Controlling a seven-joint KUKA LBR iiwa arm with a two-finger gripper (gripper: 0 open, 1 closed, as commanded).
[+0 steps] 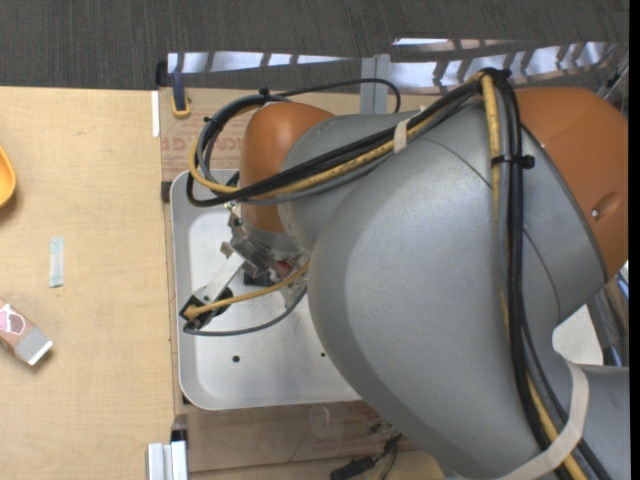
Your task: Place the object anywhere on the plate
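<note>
Bulky grey arm (440, 288) with orange band (280, 153) reaching from the right over a shallow white plastic bin (215, 378).

Wrist low inside the bin, black and yellow cables (215, 303) looping beside it; pincer (262, 260) tucked beneath the orange band, mostly hidden, so cannot tell how wide it stands or whether anything sits in it. Task object and plate hidden or unidentifiable. On the pale wooden desk (90, 388) to the left: small grey strip (56, 262), pink-and-white wrapped packet (22, 334), orange rim (5, 176) at the edge.
</note>
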